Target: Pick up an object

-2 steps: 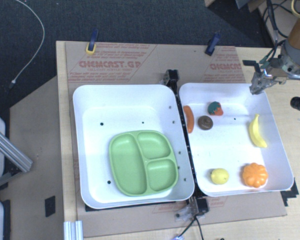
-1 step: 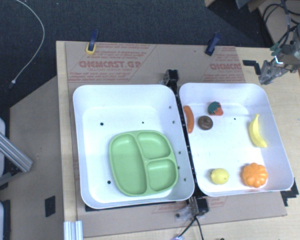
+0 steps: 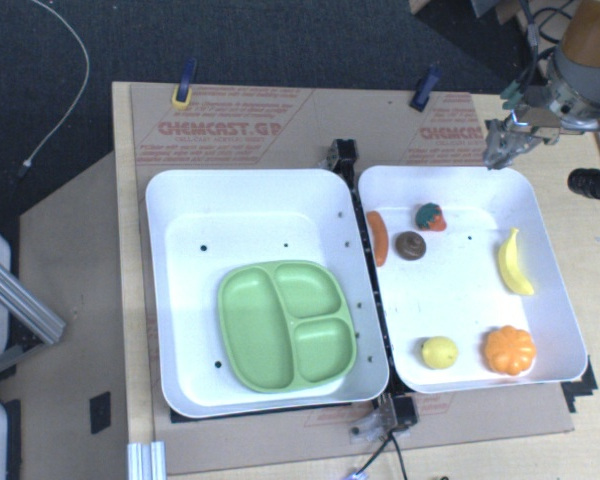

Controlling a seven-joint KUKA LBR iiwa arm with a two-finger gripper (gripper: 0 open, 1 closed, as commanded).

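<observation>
The right bin (image 3: 540, 203) holds several toy foods: a yellow banana (image 3: 514, 264) at the right wall, an orange pumpkin (image 3: 509, 350) at the front right, a yellow lemon (image 3: 439, 352) at the front, a brown round piece (image 3: 411, 245), a small green and orange piece (image 3: 430, 216), and an orange carrot (image 3: 378, 237) along the left wall. My gripper (image 3: 502, 150) hangs over the bin's far right rim, above and behind the banana, with nothing between its fingers.
In the left bin (image 3: 180, 208) lies a green divided plate (image 3: 285, 323). A black clamp (image 3: 342, 154) sits between the bins at the back. A yellow clip (image 3: 184, 90) and a blue clip (image 3: 425, 88) hold the cardboard's far edge.
</observation>
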